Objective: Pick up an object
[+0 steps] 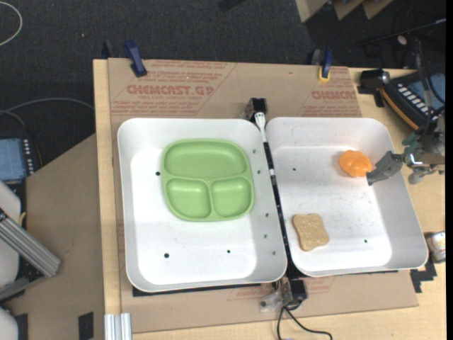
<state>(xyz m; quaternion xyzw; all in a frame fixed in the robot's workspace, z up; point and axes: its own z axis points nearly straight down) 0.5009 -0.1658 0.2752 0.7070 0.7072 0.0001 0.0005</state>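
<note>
Two shallow white bins are seen side by side on a cardboard-covered worktop (212, 83) in the middle of the frame. The left bin (141, 246) carries a green plate (208, 179) with three compartments, one wide one above and two smaller ones below; it lies flat in the upper half of that bin.

In the right bin (375, 239) two things are found. An orange lump (353, 163) sits in the upper right part of the bin, and a tan slice (310, 231), shaped like toast, lies flat in the lower left part, near the wall shared with the left bin. The two are well apart.

The end effector (386, 167) is seen at the right edge of the frame, over the right rim of the right bin. Its dark grey tip is placed just beside the orange lump, on the lump's lower right; whether they touch cannot be told. Nothing is seen between its fingers, and whether they are apart or together cannot be told from this view.

A blue clamp (134, 57) is fixed at the upper left edge of the worktop and another clamp (325, 64) at the upper right. Dark carpet (177, 13) fills the top of the frame.
</note>
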